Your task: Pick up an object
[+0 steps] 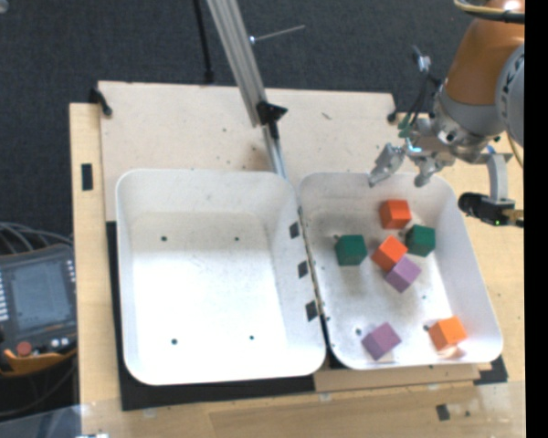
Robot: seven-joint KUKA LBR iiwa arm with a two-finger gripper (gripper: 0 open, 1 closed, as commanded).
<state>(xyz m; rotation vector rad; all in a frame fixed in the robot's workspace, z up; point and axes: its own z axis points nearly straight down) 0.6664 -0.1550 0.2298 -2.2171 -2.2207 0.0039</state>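
My gripper point(404, 170) hangs over the far rim of the right bin point(479, 281), its two fingers spread open with nothing between them. Just below it in the bin lies an orange cube point(395, 213). Further down sit a green cube point(351, 249), a second green cube point(421, 239), another orange cube point(389, 252) and a purple cube point(403, 274) touching it. Near the bin's front lie a purple cube point(381, 340) and an orange cube point(447, 332).
The left bin point(137, 245) stands beside the right one, sharing a middle wall. A slanted metal rail point(242, 57) rises from the bench behind the bins. A teach pendant point(32, 304) lies off the bench at the left.
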